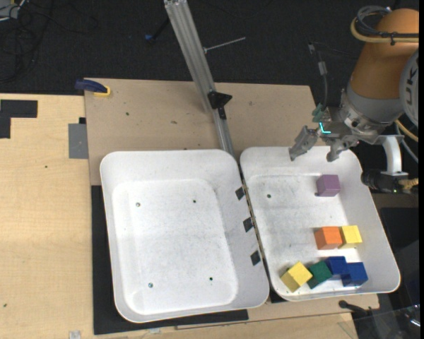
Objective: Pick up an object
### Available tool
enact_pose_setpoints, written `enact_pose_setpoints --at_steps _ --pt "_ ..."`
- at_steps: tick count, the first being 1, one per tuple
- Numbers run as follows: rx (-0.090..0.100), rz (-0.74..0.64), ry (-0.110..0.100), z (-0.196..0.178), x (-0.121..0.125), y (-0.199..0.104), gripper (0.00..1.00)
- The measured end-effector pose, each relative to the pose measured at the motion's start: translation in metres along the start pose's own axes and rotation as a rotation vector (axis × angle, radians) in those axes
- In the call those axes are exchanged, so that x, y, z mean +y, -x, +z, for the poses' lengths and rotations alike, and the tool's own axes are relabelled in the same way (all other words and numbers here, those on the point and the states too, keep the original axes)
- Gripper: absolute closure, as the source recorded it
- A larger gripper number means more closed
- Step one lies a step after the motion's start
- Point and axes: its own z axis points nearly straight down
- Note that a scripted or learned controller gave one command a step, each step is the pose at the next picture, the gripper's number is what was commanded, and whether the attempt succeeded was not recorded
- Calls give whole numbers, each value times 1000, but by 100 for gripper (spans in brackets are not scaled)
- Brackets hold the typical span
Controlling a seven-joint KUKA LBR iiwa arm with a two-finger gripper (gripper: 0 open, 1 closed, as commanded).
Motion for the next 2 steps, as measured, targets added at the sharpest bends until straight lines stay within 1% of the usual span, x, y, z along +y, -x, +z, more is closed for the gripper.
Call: enact_pose_setpoints --at_steps 1,2 --pt "0 1 -5 44 -3 -1 0" --pt "1 3 -6 109 -2 -4 0"
